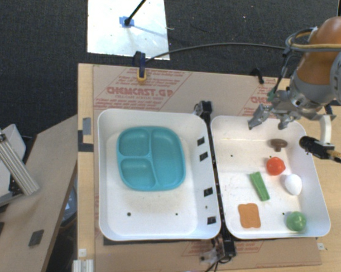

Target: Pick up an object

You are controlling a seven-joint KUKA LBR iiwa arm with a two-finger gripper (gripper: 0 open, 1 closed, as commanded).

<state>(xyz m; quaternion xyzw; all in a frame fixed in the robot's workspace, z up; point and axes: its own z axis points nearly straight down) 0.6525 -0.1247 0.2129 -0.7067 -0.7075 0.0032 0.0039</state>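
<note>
The claw (270, 117) hangs spread, pinching nothing, above the right bin's (230, 179) 12 o'clock rim. Inside lie a brown piece (278, 144), tomato (275, 166), egg (293, 184), green stick (259, 186), orange slab (249, 215) and green ball (295, 221).

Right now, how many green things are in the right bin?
2. A green stick lies near the bin's middle, and a round green object sits in the near right corner. None look hidden.

Divided plate (151, 159) sat in left bin (109, 214); right bin (318, 213) held toy food items, gripper (270, 118) above its far edge.
</note>
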